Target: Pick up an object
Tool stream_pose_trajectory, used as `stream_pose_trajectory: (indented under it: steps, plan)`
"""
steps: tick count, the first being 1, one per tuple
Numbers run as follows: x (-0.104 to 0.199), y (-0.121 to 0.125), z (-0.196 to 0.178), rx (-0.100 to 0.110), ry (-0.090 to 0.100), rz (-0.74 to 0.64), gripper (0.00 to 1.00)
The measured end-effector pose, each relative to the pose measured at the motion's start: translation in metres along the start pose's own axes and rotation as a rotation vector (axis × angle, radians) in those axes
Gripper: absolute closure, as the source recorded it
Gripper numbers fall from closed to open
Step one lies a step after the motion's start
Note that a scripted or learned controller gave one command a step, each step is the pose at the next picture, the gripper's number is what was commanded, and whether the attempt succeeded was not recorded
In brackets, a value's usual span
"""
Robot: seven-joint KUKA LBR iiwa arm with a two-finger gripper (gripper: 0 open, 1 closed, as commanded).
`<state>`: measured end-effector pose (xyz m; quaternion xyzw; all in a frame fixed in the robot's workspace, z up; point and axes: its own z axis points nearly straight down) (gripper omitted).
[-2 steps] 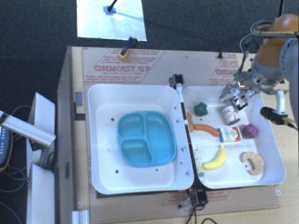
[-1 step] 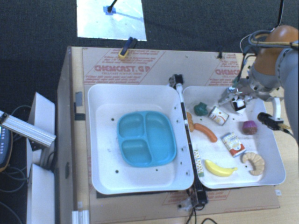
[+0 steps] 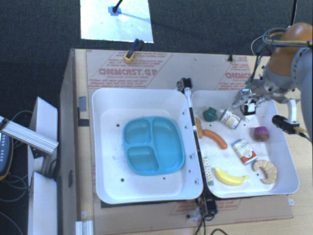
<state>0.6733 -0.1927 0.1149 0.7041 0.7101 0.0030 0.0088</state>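
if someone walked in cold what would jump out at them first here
Probably the bright blue divided tray, alone in the left bin. Next, the right bin, scattered with small items: a banana near the front, a croissant beside it, and an orange carrot. The gripper hangs over that bin's far end.

"CHEMCAST GP" can be read in red on the brown protective sheet (image 3: 146,67) covering the bench, repeated across it.

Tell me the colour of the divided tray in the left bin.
Light blue tray, seen in the camera view.
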Motion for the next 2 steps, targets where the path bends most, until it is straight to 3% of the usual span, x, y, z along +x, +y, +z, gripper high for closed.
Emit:
stream_pose_trajectory:
  steps: [1,2]
  plan:
    - [0.046,-0.052,-0.049,0.013,0.008,0.004,1.00]
    - [0.126,-0.079,-0.072,0.015,0.009,0.005,1.00]
